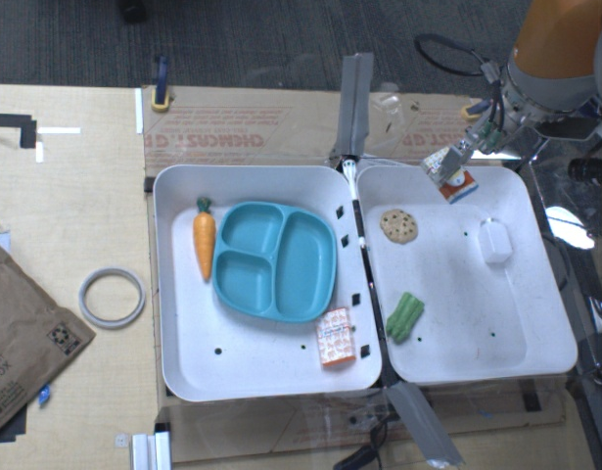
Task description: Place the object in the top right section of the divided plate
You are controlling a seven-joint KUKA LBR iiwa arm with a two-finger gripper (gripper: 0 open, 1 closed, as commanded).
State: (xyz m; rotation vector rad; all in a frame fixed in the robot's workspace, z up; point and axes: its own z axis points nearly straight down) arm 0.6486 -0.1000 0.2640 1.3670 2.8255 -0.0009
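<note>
The blue divided plate lies in the left bin, with one long section on its right and two smaller sections on its left. My gripper hangs over the back edge of the right bin, far right of the plate. It is shut on a small red, white and blue box that sticks out below the fingertips. An orange carrot lies just left of the plate. A red and white snack packet rests at the plate's front right corner.
In the right bin lie a chocolate chip cookie, a green vegetable piece and a pale white object. A tape ring and a cardboard box sit on the bench to the left. A grey divider runs between the bins.
</note>
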